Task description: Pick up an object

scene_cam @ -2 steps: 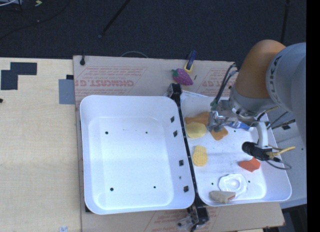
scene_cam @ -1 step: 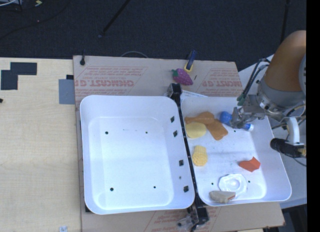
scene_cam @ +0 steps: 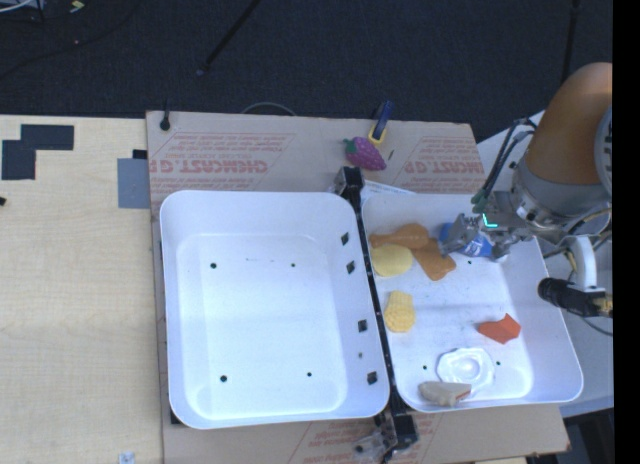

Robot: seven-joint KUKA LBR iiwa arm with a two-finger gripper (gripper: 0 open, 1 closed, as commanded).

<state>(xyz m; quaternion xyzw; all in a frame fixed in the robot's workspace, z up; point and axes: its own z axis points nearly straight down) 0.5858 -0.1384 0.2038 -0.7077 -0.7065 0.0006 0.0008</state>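
Dark floor is seen behind a bench with two white bins; the right bin (scene_cam: 545, 352) is entered by the gripper (scene_cam: 470, 239), whose opening cannot be told. A blue object (scene_cam: 482, 247) lies at its tip, an orange slab (scene_cam: 425, 249) just beside, both probably light and rigid, best pinched across the narrow middle.

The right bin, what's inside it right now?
In the right bin: orange pieces, two yellow items, a red piece, a white round item, a tan piece. The gripper covers something blue; the rest is hidden.
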